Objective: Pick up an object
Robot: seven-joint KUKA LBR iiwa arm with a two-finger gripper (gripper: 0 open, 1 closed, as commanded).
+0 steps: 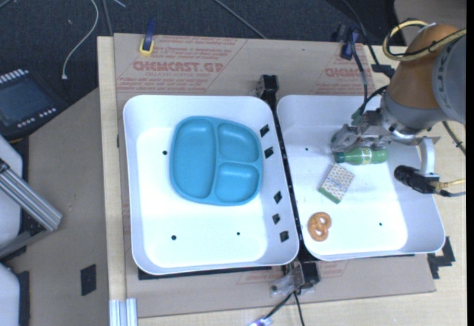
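Green bottle (364, 156), lying on its side in right bin (385, 239), upper right of frame, directly under hand (354, 141); grip impossible to tell. One patterned sponge (337, 183), one pretzel (319, 226) lower down. One blue divided plate (216, 160) in left bin (148, 191).

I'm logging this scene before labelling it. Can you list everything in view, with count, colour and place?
bins: two, white, side by side on the bench
divided plate: one, blue, in the left bin
green object: one, green, upper part of the right bin, right at the gripper
sponge: one, pale speckled with a green edge, middle of the right bin
pretzel: one, orange-brown, lower left of the right bin
cardboard sheet: one, tan with red print, under the bins
clamps: two, blue, on the sheet's far edge
arm: one, grey with an orange band, from the right
gripper: one, metallic, low over the green object
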